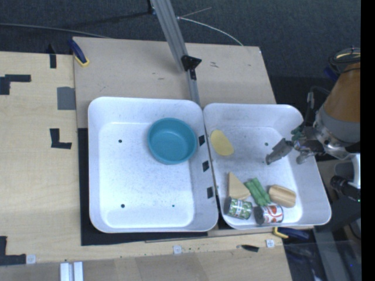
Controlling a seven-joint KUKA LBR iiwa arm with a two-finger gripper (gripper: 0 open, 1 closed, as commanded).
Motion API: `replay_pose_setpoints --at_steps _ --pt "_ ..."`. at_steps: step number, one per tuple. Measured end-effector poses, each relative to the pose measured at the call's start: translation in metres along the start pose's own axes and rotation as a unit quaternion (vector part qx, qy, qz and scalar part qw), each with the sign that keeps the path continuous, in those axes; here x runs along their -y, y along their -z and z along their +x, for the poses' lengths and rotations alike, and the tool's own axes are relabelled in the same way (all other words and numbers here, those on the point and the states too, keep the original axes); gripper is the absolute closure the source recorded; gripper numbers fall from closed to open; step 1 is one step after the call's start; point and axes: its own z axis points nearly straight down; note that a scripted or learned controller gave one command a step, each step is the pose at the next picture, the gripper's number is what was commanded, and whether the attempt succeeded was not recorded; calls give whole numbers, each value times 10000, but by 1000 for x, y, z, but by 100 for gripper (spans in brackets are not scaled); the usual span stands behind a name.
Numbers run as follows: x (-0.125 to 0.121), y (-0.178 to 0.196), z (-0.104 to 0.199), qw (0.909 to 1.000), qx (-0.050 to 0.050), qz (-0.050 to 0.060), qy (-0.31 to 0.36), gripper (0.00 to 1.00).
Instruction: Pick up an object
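While the arm reaches in over the right edge of the right bin (293, 113), its gripper (283, 152) hangs above that bin's right half with nothing between its fingers — whether they are spread or closed cannot be told. Near the bin's left wall lies a yellow piece (222, 143). Along the front edge cluster a tan wedge (237, 187), a green stick (258, 191), a bread roll (282, 195), a green can (239, 208) and a red can (272, 214). A blue bowl (171, 140) sits toward the left bin's (117, 174) back right corner.
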Motion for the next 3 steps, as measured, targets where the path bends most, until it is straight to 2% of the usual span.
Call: replay_pose_setpoints --at_steps 2,3 --pt "3 -118 -1 10000 5 -26 2 0" --pt "3 -106 0 10000 1 -20 7 100"
